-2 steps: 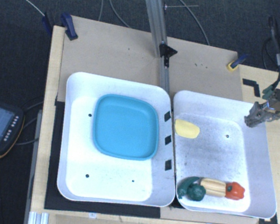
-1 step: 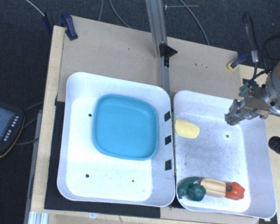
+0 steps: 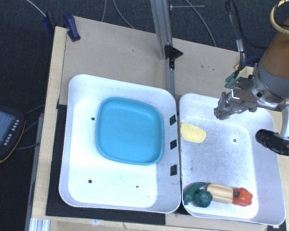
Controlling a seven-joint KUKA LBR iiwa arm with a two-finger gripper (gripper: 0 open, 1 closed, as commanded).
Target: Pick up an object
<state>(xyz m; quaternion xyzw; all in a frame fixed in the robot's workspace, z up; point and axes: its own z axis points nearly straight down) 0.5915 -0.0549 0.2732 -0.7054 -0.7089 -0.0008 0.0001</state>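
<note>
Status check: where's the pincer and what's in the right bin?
Pincer over right bin's far edge, nothing seen in it. Yellow piece at left wall. Green, tan, red items clustered at near edge. Path unobstructed.

Tan bench (image 3: 123,47), two white bins (image 3: 73,144) side by side, black mat (image 3: 52,201) beneath

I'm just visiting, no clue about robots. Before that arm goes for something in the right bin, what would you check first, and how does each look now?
1. Tool above right bin: ok.
2. Tool carrying nothing: cannot tell.
3. Yellow piece lying apart from other items: ok.
4. Green, tan and red toys spaced for a single grab: not ok, they touch.
5. Blue plate out of the way in left bin: ok.
</note>
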